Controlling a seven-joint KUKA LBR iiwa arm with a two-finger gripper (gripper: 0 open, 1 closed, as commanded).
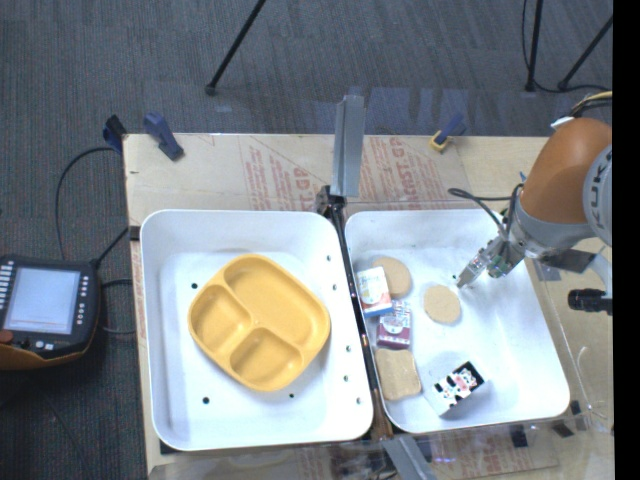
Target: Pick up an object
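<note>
Right bin (520, 363): gripper (468, 281), grip state unclear, hovers near round cookie (442, 304), walls distant.

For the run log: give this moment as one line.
arm: over right bin | hand: above floor, beside round cookie | grasp: none seen | left bin: yellow tray

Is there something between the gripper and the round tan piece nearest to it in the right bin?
Nothing visible. The gripper hangs just up and right of the round tan piece, with bare white floor of the right bin between them; the other items lie further left and below.
</note>
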